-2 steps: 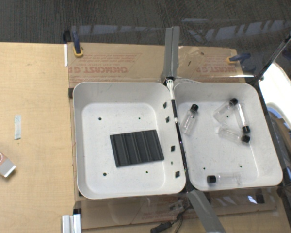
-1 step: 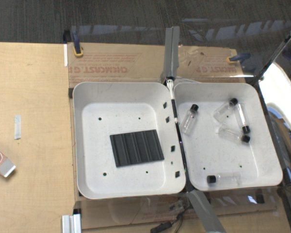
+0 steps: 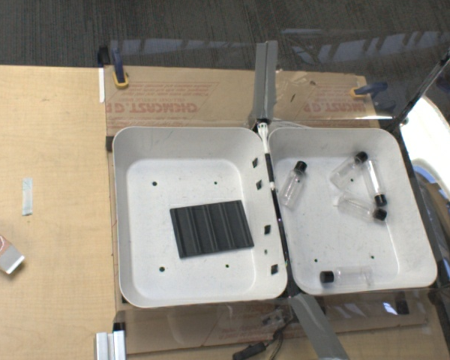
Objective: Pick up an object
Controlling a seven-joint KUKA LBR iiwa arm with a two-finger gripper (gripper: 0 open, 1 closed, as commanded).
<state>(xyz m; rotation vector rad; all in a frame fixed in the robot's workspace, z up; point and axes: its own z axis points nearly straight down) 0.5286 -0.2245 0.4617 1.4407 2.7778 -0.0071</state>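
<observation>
We cannot tell the tool's state. Clear black-capped vials (image 3: 293, 181) lie scattered in the right bin (image 3: 416, 272), a ribbed black mat (image 3: 211, 228) in the left bin (image 3: 127, 291), all free for picking.

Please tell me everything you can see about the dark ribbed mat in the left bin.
The mat is a dark grey, nearly black rectangle with lengthwise ribs or grooves running along its shorter direction; it looks like rubber or plastic. It lies flat on the floor of the left bin, roughly in the middle, turned slightly so its edges are not parallel to the bin walls. It touches only the bin floor. The walls and the small dark holes in the floor are apart from it. Nothing lies on it.
</observation>
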